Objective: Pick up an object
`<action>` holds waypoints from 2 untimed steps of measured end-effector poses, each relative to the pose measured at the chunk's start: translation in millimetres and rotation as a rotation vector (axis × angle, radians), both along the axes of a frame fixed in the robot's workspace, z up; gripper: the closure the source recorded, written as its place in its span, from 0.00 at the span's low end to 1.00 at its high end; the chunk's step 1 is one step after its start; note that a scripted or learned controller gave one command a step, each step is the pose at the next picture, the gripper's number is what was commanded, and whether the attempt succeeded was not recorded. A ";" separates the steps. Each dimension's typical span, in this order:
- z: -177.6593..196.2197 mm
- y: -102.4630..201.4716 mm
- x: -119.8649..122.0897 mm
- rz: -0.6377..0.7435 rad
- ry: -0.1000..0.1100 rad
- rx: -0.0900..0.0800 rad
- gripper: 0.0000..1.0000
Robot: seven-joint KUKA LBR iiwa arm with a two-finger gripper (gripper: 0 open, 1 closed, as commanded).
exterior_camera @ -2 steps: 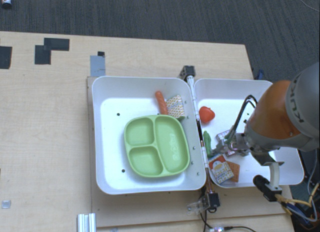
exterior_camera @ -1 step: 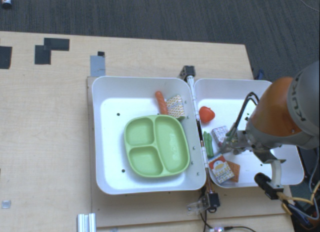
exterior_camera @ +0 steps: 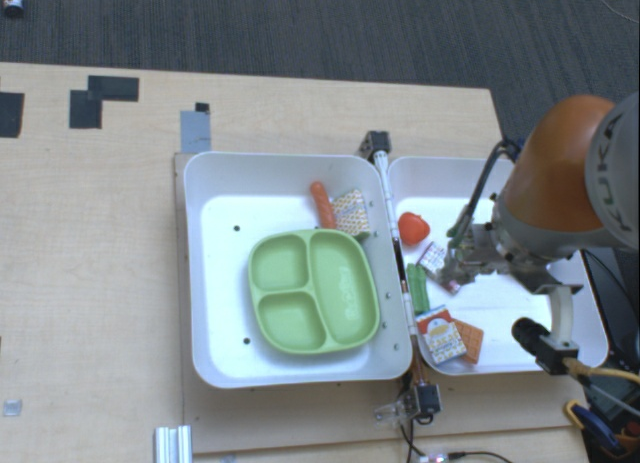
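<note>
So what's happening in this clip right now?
The grey arm with the orange band reaches into the right white bin, its claw low beside a small patterned packet and a green stick. A red piece lies nearby. The green divided plate sits in the left white bin.

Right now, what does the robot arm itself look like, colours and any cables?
The arm is grey with a broad, rounded orange band above the wrist. A thin dark cable runs down to the metal-grey claw. A black fitting sits beside the wrist.
</note>
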State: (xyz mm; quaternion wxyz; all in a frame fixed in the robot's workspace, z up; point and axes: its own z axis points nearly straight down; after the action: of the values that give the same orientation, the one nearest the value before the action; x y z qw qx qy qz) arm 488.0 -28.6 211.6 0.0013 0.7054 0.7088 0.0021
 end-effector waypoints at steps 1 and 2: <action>-0.5 -0.5 -0.4 -0.001 0.001 0.000 0.00; -79.2 -99.7 44.3 -0.002 0.004 -0.002 0.00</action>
State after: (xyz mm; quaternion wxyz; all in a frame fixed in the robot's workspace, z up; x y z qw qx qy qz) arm 532.3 -128.3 132.4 0.0008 0.7063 0.7080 0.0000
